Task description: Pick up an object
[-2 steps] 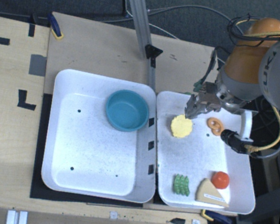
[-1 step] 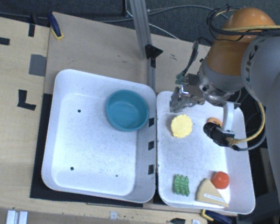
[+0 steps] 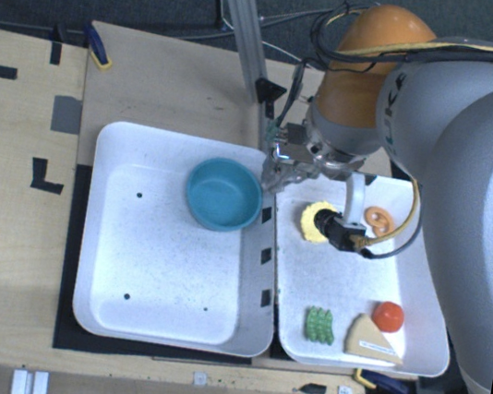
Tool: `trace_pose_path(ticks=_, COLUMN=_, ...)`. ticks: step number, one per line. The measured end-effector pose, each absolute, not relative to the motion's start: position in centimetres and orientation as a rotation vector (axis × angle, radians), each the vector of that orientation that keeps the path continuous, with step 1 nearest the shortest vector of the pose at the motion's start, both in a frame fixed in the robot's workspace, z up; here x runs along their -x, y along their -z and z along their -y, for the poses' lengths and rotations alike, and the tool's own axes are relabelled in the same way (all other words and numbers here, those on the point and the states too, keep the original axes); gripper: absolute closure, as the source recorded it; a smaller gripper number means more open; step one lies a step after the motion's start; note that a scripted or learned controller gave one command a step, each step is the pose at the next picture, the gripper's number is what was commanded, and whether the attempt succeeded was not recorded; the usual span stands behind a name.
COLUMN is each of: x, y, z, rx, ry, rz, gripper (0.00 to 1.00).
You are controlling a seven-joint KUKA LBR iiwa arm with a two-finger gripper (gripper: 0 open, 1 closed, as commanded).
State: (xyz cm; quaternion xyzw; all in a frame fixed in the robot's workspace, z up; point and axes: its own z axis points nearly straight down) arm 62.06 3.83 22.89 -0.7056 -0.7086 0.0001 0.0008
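A blue bowl [image 3: 223, 194] stands upright in the left bin [image 3: 126, 246], at its far right corner. My gripper [image 3: 274, 170] hangs over the wall between the two bins, just right of the bowl's rim. In the right bin [image 3: 343, 292] lie a yellow piece [image 3: 310, 221] partly covered by the wrist, a small orange pretzel [image 3: 378, 220], a red tomato [image 3: 388, 315], a green bumpy piece [image 3: 320, 324] and a pale cheese wedge [image 3: 374, 341]. Nothing shows between the gripper's tips.
A grey slanted pole [image 3: 246, 32] rises behind the bins, close to the gripper. The arm's large grey body [image 3: 473, 183] covers the right bin's far right side. Most of the left bin's floor is bare white.
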Motion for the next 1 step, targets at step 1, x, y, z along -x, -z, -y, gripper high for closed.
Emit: trace_pose_path(ticks=1, x=-63.63, y=-22.45, z=-9.24, rx=2.217, ry=-0.001, rz=2.224, gripper=1.00)
